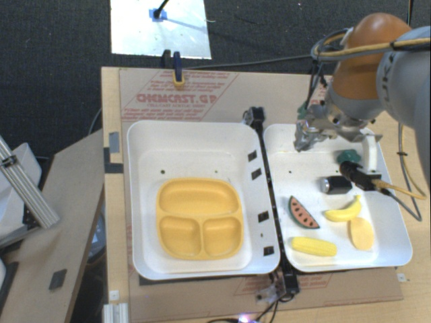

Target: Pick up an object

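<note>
My gripper [305, 142] hangs over the far left part of the right bin [397, 254], with nothing visibly held. In the near half of that bin lie a watermelon slice [304, 212], a yellow banana [343, 210], a corn cob [313, 247] and a pale orange slice-shaped piece [361, 233]. A small teal thing [348, 157] sits towards the bin's far right, partly hidden by the wrist. All of these lie nearer the camera than the gripper, apart from it.
The left bin [145, 153] holds a yellow divided plate [199, 217]. A black-clipped divider [261, 173] runs between the two bins. A blue clamp [177, 64] stands at the bench's far edge. The arm [367, 59] reaches in from the upper right.
</note>
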`<action>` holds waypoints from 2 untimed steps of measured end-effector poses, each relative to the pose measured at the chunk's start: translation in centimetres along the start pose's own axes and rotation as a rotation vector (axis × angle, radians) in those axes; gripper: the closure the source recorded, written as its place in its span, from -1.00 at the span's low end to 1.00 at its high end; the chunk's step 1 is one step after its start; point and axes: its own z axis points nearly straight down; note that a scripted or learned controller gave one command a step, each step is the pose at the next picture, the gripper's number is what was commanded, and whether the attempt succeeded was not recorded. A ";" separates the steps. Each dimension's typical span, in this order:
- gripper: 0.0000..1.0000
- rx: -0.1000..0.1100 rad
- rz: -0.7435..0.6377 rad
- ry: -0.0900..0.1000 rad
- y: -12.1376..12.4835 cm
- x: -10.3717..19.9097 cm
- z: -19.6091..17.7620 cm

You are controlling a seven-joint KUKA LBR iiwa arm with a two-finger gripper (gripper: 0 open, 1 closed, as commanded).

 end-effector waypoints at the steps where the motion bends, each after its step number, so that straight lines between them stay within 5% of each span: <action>1: 1.00 -0.001 -0.002 0.001 0.0 6.1 -0.5; 2: 1.00 -0.001 -0.003 0.001 -0.2 11.0 -0.8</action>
